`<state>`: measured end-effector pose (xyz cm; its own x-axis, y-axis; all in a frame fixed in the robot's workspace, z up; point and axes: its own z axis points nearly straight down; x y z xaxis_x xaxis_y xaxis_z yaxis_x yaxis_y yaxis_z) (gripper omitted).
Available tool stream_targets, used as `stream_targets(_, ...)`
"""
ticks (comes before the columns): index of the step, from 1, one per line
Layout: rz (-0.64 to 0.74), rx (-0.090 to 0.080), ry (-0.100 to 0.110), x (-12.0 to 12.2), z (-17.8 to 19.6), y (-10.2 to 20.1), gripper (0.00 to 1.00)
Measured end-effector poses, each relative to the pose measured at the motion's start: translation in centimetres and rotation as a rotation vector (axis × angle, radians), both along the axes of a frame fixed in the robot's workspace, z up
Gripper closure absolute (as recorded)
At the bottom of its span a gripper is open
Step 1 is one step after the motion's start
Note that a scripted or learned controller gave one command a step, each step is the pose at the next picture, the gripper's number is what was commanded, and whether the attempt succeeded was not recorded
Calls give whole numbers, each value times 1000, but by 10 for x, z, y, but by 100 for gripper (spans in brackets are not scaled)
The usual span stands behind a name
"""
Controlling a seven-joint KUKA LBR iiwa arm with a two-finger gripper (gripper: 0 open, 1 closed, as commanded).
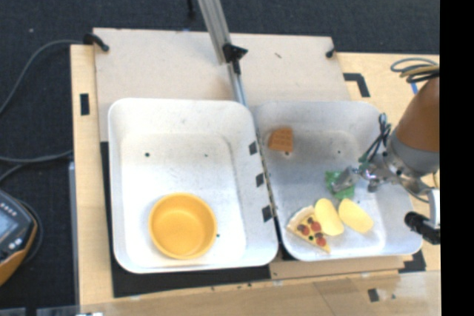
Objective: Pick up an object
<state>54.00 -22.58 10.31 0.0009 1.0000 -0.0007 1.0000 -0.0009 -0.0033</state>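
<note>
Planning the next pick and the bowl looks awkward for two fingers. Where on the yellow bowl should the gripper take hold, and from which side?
Probably by the rim: the yellow bowl sits upright and open in the left bin, too wide to span. Come straight down with one finger inside and one outside, on the rim's right side, nearest the arm.

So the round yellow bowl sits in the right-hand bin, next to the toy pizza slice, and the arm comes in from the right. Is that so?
Not quite. The camera view shows the round yellow bowl in the left white bin, alone. The toy pizza slice lies in the right white bin, and the grey arm with the orange band does come in from the right.
</note>
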Motion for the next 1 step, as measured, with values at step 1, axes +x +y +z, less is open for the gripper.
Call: stream_targets(1,-4,-1,-8,2,14,-1,100)
